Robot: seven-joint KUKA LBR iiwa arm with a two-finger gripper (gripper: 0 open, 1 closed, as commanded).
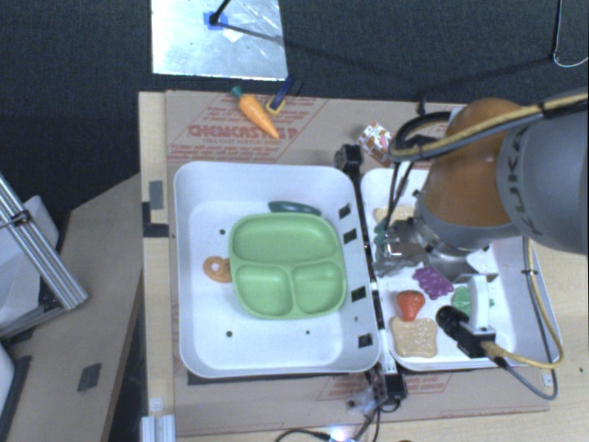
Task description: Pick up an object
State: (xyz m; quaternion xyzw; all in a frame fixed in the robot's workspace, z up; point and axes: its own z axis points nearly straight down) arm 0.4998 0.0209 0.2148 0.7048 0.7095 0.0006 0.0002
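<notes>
Arm [515,182] positioned low over right bin [525,343], near divider between bins. Claw [391,247] seen at bin's left wall; open or closed state cannot be told. Purple grape cluster [433,280], red piece [410,304], toast slice [415,337] grouped just below claw. Left bin [198,274] occupied by green divided plate [284,265]; margin left along walls. Surface [184,136] printed "CHEMCAST"; carrot [258,114] lying there.
</notes>
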